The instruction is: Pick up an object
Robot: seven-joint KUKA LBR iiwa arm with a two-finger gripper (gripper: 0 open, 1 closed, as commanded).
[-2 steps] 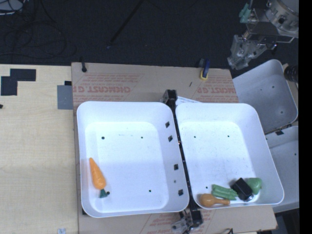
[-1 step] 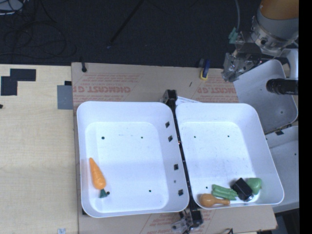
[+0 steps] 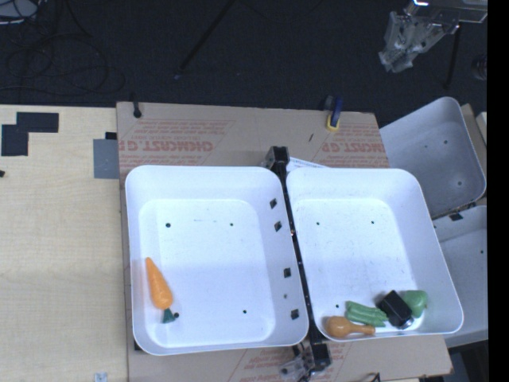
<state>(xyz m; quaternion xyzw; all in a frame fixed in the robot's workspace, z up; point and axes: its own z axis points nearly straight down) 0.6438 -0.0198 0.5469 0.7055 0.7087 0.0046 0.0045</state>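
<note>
Claw [image 3: 407, 40] is being held high beyond the counter's far right corner, grip state unclear. Carrot [image 3: 158, 285] is lying against left bin's [image 3: 199, 183] near-left wall, presumably reachable.

— What lies under the left bin [image 3: 203, 173] and the right bin [image 3: 354, 175]?
— A cardboard sheet [image 3: 238, 138] with red print, on the wooden bench [image 3: 56, 245].
— And along the sheet's far edge?
— A blue-and-yellow clamp [image 3: 333, 112] near the right corner, and a dark peg [image 3: 136, 111] at the left corner.
— And on the bench's left?
— Black patches [image 3: 28, 130] and a grey square [image 3: 104, 157].
</note>
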